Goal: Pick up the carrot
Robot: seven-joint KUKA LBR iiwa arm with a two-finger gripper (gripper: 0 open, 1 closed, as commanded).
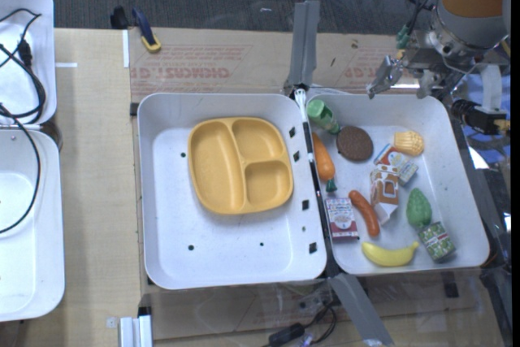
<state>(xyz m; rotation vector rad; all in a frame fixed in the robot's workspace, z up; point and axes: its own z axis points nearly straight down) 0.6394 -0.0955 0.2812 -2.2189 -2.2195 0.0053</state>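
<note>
In the right bin (463, 175), one carrot (324, 161) lies, orange with a green top. One banana (389, 253) is there. The gripper (400, 77) is released.

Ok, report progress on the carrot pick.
Done: nothing visible yet. The carrot lies in the right bin, against its left wall, beside the brown patty and below a green can. In hand: the gripper hangs over the bin's top edge, well away from the carrot. Left: moving across, descending, grasping and lifting.
</note>
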